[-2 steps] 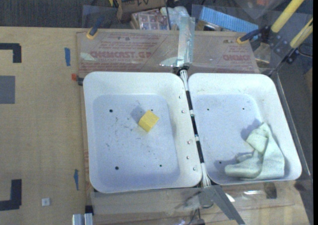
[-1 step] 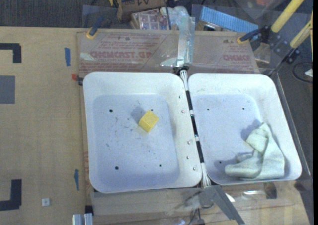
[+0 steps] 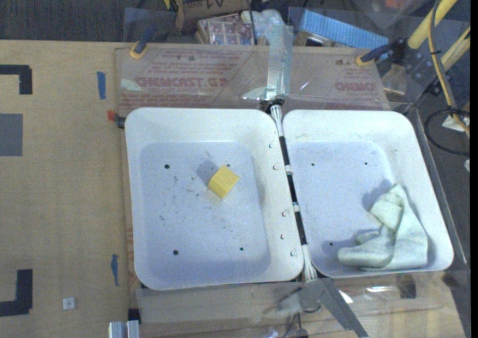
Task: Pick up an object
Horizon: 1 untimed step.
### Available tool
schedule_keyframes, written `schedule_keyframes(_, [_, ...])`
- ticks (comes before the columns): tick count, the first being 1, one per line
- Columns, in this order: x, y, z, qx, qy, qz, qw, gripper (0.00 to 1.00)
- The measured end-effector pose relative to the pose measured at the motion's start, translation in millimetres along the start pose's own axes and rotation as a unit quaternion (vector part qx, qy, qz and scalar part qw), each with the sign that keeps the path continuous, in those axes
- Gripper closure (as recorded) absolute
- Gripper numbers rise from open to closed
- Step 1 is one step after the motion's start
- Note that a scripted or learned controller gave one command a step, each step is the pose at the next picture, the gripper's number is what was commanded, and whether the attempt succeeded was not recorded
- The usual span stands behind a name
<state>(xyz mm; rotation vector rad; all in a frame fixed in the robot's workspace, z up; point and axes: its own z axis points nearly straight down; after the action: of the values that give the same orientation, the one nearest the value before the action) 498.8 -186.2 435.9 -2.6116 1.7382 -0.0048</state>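
Observation:
A small yellow block [image 3: 222,181] lies near the middle of the left white bin [image 3: 142,142]. A crumpled pale green-white cloth [image 3: 388,236] rests in the front right corner of the right white bin [image 3: 336,127].
A clear plastic sheet with red lettering [image 3: 187,79] lies behind the bins. Clutter of boxes and cables [image 3: 224,1] sits beyond the bench's far edge. A metal clamp [image 3: 317,299] lies at the front between the bins. The wooden bench [image 3: 52,180] extends to the left.

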Motion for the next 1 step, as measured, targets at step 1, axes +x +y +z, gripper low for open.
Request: schedule_keyframes(1, [-18.4,12.1,0.6,-0.001,-0.001,-0.238,0.9713,0.00])
